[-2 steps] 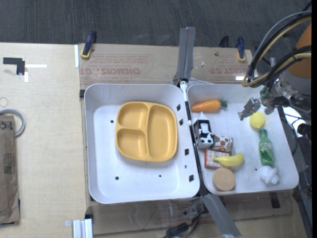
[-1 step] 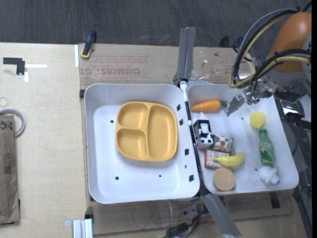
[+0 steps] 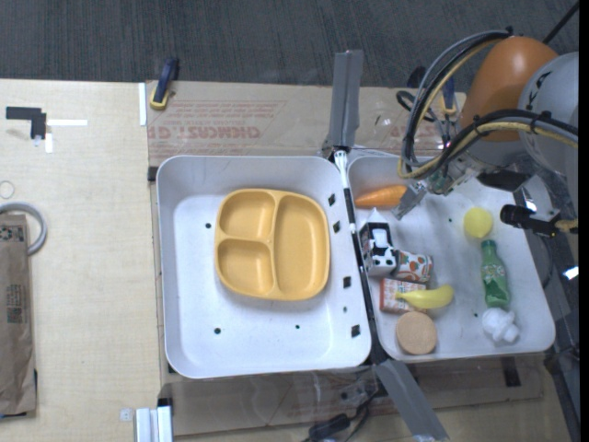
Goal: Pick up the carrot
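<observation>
Over on the left, the left bin point(image 3: 184, 339) holds a yellow divided plate point(image 3: 273, 244), lying flat near the bin's middle with its three sections bare. Next comes the ridge where the two bins meet, and just past it the right bin point(image 3: 538, 334) begins. At that bin's far left corner lies the carrot point(image 3: 380, 195), orange and stretched out roughly level, close to the bin's back wall. Touching or nearly touching the carrot's right end is the gripper point(image 3: 409, 202), slanting down from the arm point(image 3: 515, 72) that reaches in from the right; whether its tips are spread or closed cannot be told, and the carrot does not sit between them. Below the carrot stands a small black-and-white cow toy point(image 3: 378, 250), then a snack packet point(image 3: 411, 267), a banana point(image 3: 429, 296) and a round cookie point(image 3: 417, 333). Further right are a lemon point(image 3: 478, 222), a green bottle point(image 3: 494, 273) and a white object point(image 3: 502, 324).
</observation>
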